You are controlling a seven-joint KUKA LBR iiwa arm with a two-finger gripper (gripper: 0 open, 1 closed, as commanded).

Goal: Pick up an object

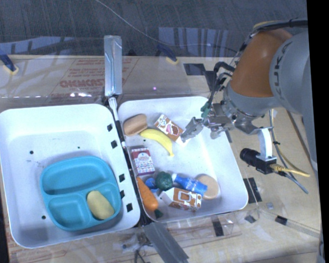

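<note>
Camera view | gripper [193,129] above right bin [235,174], just beside banana [157,140] | fingers apart, holding nothing

Two white bins: left bin [21,166] and right bin [229,168]. Left bin contents: one blue tray [72,182], one potato [100,204]. Right bin contents: one bread roll [135,124], one banana [157,140], three small cartons [142,160] [168,126] [185,199], one carrot [148,195], one blue bottle [189,184], one round bun [209,186].
</note>
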